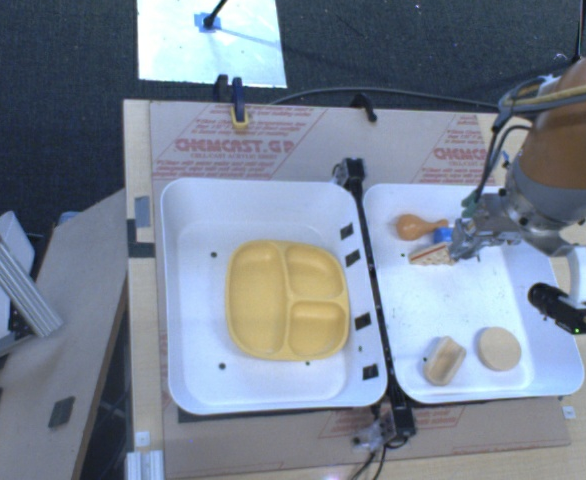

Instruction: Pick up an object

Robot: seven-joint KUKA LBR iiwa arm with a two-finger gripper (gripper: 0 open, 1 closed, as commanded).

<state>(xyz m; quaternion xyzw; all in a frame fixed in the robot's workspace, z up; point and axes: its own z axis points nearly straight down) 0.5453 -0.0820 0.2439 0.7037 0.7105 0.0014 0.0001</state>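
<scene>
pincer (460, 248) over right bin (553, 368) | touching sandwich piece (430, 255) | yellow tray (287, 299) left bin (198, 368)

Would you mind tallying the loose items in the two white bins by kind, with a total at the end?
Yellow divided plate, in the left bin: 1
Orange pear-shaped toy, in the right bin: 1
Sandwich-like wedge, beside the gripper: 1
Tan bread-like piece: 1
Tan round disc: 1
Total: 5
</scene>
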